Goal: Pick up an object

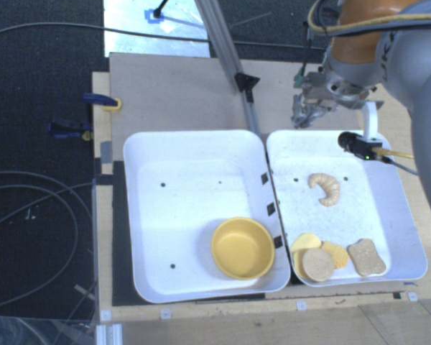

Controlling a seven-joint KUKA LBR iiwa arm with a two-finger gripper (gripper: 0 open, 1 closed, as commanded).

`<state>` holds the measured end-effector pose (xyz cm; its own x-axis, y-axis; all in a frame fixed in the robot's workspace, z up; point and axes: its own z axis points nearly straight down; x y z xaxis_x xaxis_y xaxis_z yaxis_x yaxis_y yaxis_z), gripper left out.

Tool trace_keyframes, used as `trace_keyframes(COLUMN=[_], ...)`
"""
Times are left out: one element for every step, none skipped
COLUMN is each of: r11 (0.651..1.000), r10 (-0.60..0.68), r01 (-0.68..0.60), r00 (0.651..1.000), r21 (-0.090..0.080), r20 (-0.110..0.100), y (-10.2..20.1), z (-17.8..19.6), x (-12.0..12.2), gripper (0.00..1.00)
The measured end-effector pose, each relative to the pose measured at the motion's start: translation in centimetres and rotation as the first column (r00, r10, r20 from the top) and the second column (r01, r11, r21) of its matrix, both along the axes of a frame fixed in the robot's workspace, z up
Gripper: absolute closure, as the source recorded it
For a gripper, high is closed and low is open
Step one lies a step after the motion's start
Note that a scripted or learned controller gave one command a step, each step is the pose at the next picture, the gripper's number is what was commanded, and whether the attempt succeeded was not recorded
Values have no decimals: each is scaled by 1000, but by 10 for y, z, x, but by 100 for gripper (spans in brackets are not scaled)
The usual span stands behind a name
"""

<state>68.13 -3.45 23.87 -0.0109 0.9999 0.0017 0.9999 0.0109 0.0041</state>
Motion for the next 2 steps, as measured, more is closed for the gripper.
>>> trace_keyframes(r11=[1000,1000], r10=[1,0], r01=[-1,0], r00=[1000,1000], r21=[1,0], r20=[0,-1], y=[61,119], z=[7,-4], x=[6,12], gripper=[100,100])
